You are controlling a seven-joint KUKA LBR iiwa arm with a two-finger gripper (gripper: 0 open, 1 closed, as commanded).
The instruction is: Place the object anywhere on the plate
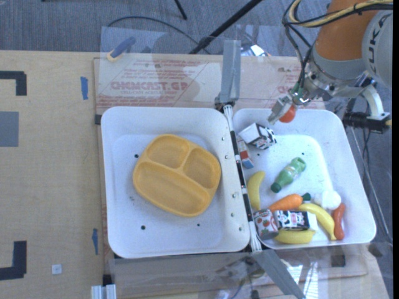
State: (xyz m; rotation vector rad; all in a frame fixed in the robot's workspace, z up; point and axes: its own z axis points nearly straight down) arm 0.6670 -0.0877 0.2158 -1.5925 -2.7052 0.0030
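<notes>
Bench [50, 167] with two white bins: left bin [118, 229] carries one yellow plate [177, 174]; right bin [355, 167] holds the toys.
Hand [283, 112], at the right bin's far edge, grips a small red-orange object [287, 113] that may slip in transit; below: two bananas, one bottle, one carrot.

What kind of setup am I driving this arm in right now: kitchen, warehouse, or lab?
Most likely a robotics lab bench, not a kitchen. Two white bins sit on taped cardboard, the right one filled with toy food such as a carrot, and tripod legs stand on grey carpet behind. The yellow plate waits in the left bin.
</notes>
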